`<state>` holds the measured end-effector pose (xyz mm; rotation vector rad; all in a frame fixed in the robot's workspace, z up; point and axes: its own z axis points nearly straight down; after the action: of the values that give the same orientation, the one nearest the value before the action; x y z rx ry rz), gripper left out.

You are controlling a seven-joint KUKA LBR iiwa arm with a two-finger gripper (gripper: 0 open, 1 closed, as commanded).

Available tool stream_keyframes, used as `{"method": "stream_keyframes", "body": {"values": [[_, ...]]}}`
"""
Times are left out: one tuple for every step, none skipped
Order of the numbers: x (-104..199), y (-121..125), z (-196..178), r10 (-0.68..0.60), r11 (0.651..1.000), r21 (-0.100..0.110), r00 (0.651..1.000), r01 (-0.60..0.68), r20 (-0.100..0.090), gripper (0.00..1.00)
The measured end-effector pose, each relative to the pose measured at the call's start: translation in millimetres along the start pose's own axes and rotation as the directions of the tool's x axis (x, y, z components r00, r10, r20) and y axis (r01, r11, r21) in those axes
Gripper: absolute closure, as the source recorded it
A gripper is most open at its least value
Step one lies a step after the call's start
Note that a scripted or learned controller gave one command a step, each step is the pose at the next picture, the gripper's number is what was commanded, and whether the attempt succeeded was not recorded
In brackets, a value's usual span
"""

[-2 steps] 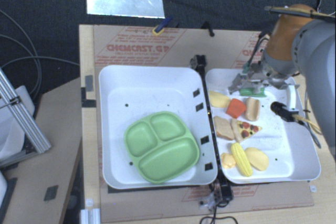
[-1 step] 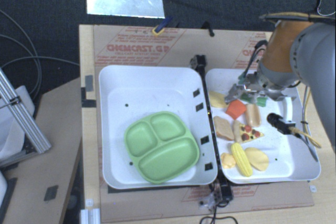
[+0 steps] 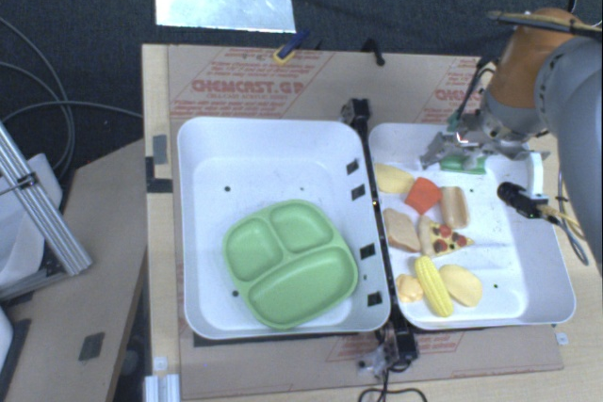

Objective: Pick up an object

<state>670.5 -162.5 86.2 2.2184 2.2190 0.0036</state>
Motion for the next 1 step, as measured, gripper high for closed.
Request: {"method": "stream_keyframes", "body": {"values": [[8.5,-96.4,1.5,0.002,1.000,0.010,1.000,-0.002,-0.003,0.00]]}}
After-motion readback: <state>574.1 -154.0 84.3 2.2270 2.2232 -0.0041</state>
